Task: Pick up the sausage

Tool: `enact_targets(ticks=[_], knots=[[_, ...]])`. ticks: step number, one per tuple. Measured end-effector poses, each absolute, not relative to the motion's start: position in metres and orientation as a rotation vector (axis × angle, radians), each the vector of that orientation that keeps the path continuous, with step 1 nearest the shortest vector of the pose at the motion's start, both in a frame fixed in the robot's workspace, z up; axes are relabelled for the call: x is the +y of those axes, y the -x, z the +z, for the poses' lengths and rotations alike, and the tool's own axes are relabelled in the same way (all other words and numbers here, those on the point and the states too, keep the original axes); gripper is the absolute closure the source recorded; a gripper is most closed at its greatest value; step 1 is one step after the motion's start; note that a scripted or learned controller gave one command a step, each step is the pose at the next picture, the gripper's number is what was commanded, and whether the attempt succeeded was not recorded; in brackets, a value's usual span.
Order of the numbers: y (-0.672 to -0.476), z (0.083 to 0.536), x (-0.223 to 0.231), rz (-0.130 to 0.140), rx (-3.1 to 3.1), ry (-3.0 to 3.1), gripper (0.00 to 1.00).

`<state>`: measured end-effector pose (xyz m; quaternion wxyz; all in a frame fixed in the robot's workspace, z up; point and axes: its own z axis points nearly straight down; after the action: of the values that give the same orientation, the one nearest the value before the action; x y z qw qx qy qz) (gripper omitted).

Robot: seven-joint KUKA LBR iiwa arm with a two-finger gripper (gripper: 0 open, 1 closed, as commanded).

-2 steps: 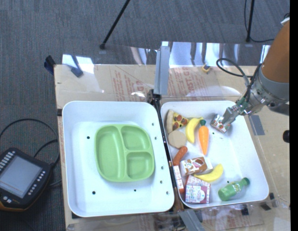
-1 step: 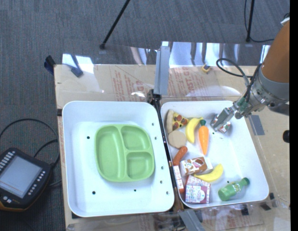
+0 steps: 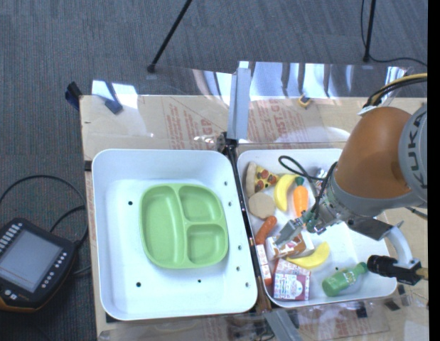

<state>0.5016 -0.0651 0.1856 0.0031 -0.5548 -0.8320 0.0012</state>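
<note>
The sausage (image 3: 265, 229), short and orange-red, lies at a slant near the left wall of the right bin (image 3: 376, 258). It sits just below a round tan cookie (image 3: 261, 204). My gripper (image 3: 293, 228) hangs low over the middle of that bin, a little to the right of the sausage and above a small carton (image 3: 289, 248). The sausage lies apart from the gripper, with nothing lifting it. The arm's grey and orange wrist (image 3: 379, 165) covers the bin's right part.
Around the sausage lie a pizza slice (image 3: 260, 177), a banana (image 3: 283, 190), a carrot (image 3: 299, 198), a second banana (image 3: 313, 255), a pink box (image 3: 291, 286) and a green bottle (image 3: 342, 279). The left bin (image 3: 116, 261) holds a green divided plate (image 3: 184, 224).
</note>
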Motion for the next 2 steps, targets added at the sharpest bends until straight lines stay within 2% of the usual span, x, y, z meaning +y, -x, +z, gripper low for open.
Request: enact_targets(ticks=[1,2], knots=[[-0.556,0.200,0.001,0.002,-2.751,1.512,0.00],[-0.516,0.151,-0.096,0.000,-2.892,1.217,0.00]])
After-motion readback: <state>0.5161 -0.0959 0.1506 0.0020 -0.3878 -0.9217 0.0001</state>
